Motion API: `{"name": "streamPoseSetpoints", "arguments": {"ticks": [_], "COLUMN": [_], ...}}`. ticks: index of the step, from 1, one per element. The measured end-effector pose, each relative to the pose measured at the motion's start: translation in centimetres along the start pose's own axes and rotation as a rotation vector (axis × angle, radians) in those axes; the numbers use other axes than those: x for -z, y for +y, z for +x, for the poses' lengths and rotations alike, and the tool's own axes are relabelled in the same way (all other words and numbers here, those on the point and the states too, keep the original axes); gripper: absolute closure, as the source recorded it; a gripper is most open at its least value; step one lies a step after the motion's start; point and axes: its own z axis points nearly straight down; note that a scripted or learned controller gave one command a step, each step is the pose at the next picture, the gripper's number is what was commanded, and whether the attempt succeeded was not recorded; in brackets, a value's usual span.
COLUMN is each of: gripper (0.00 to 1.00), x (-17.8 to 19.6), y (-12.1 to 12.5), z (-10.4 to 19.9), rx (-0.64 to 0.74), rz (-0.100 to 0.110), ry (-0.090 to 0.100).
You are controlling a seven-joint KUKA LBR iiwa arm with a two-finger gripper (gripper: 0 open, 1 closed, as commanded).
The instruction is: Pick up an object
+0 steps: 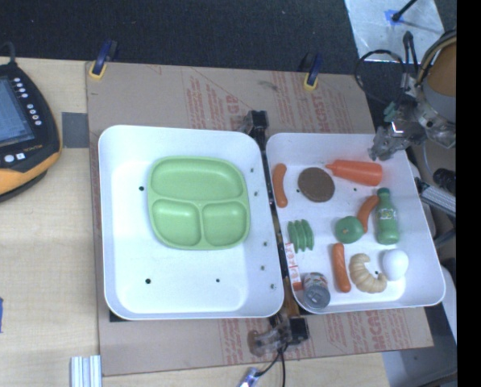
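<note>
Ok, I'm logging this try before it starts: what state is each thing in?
claw: over right bin's far edge, holding nothing visible
green divided plate: upright, in left bin
green bottle: lying flat
can: on its side, near rim
carrot: lying flat, untouched

The pincer (383,147) is a small dark shape at the right bin's (433,297) upper right corner, too small to tell how it is set. The arm (433,95) behind it is cut off by the view's right side. The handheld controller (10,131) on the bench (39,256) runs off the left edge. The label on the green bottle (387,216) is too small to read.
</note>
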Motion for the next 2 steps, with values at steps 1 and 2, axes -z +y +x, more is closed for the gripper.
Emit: {"name": "streamPoseSetpoints", "arguments": {"ticks": [1, 2], "gripper": [0.00, 0.00], "x": [0.2, -8.4], "y": [-2.8, -3.2], "z": [0.0, 0.1], "rx": [0.001, 0.002], "rz": [0.004, 0.006], "ry": [-0.001, 0.000]}}
